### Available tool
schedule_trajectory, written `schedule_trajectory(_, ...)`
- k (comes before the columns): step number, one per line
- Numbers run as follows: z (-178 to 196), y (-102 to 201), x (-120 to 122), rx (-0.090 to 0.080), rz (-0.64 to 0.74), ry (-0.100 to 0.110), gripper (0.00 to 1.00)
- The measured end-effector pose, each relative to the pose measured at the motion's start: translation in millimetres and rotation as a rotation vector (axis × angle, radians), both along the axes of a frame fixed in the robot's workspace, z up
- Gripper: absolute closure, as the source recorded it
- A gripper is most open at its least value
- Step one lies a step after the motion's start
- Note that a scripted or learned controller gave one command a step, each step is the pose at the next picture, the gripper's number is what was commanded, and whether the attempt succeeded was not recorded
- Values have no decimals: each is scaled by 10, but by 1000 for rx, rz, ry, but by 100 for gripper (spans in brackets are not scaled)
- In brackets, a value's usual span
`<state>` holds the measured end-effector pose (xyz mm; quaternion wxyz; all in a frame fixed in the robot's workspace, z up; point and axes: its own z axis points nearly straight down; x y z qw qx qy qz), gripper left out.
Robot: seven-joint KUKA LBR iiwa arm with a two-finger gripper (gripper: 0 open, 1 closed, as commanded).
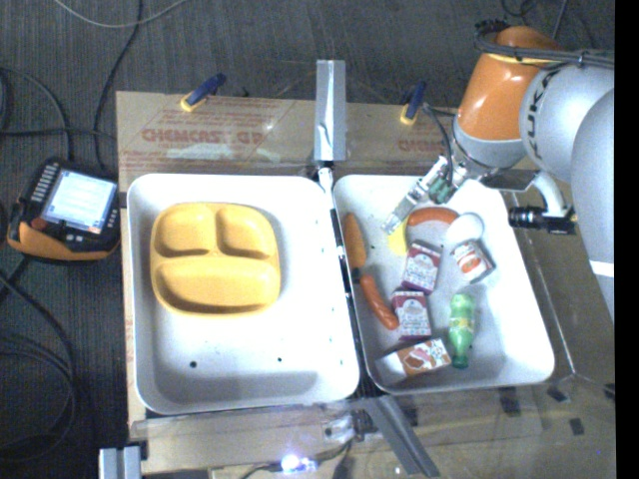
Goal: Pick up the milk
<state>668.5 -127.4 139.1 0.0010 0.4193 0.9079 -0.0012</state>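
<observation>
Gripper [419,196] above right bin [529,297], milk [420,267] among cartons, bottle [459,329]

robot lab: teach pendant [68,211], loose floor cables [110,8].

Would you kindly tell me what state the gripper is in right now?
Gripper: hovering over the far end of the right bin; open or shut cannot be told, and nothing visibly held.
</observation>
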Motion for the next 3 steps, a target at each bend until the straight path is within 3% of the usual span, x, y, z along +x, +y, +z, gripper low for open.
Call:
schedule_trajectory(1,1308,421,-297,3,24,-1,0)
schedule_trajectory(2,1396,436,-291,5,25,-2,100)
schedule_trajectory(3,1395,435,-292,4,25,-2,0)
